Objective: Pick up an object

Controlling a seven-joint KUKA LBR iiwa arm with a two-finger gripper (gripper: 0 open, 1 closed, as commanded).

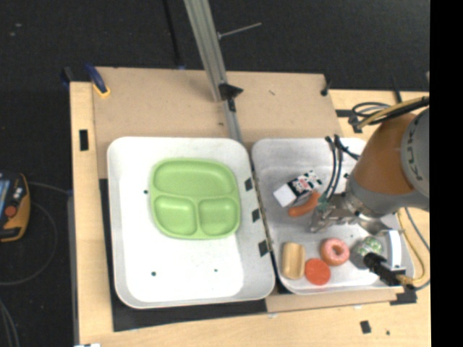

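The two-finger gripper (323, 215), its jaws parted and holding nothing, hangs in the right white bin (269, 161) just beside the small orange carrot-shaped toy (304, 207), which looks light, rigid and smooth, best pinched across its narrow middle so it cannot roll.

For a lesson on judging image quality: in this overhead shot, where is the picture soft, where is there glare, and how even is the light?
Camera view: light is even and diffuse, with faint shadows; the left bin looks nearly blown-out white around the green plate; the right bin shows greyish sheen; small items such as the pink ring are soft; the hand is blurry.
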